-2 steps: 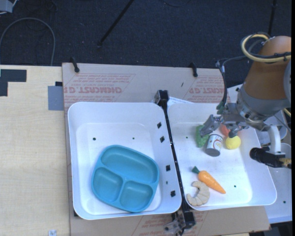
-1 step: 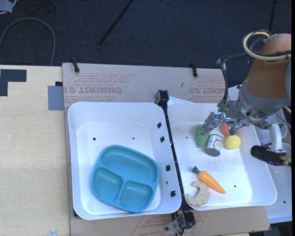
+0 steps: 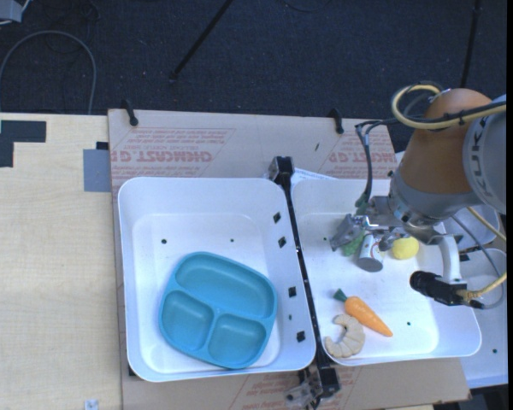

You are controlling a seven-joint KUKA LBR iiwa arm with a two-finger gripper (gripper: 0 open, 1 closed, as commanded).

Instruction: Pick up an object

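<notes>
My gripper (image 3: pixel 357 239) hangs low over the upper middle of the right bin (image 3: pixel 427 344), under the grey and orange wrist. A small green object (image 3: pixel 351 246) lies right at the gripper's tip, partly hidden by it. Just to its right sits a yellow ball (image 3: pixel 403 248), close against the gripper body. An orange carrot (image 3: pixel 366 314) with a green top lies further toward the front of the bin. Beside the carrot, at the front rim, lies a curved beige piece (image 3: pixel 345 338).
The left bin (image 3: pixel 137 229) holds a blue divided tray (image 3: pixel 218 308). A black divider rail (image 3: pixel 292 254) runs between the bins. Cables and a black fitting (image 3: pixel 440 289) hang off the arm over the right bin's right side.
</notes>
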